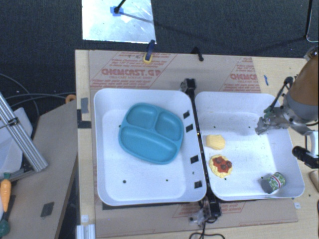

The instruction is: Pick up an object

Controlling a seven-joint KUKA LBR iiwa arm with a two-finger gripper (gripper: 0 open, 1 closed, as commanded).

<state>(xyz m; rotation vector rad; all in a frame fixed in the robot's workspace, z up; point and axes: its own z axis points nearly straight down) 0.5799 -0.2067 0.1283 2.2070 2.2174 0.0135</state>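
Far L, off the bench: slanted metal rail [22,141], an orange carrot-like item [5,194] below it near the frame edge. Top, beyond the bench: shiny silver sheet [118,15] flat on dark floor.

Bench topped w/ cardboard [219,71] printed in red lettering; both bins on it, side by side, touching along a middle seam w/ black clips [192,139]. Small yellow clamp [148,58] at the cardboard's far edge.

L bin [101,151]: one blue divided plate [152,133], three compartments, lying flat and a bit rotated, roughly mid-bin, nothing on it.

R bin [249,96]: three loose things, all in the near half.
- pale yellow lump [215,142] close to the seam, about mid-depth.
- yellow disc w/ red topping [221,166] just below the lump, near but apart from it.
- green-grey can [273,181] on its side in the near-R corner, well apart from the other two.

Further R: gripper [262,125] over the R bin's R half, toward the far side, pointing L and down. Well apart from lump and disc; can nearer the camera, not touching. Nothing seen in its grasp. Open or closed: can't tell at this angle and res. Grey arm [304,96] behind it, entering from the R edge.
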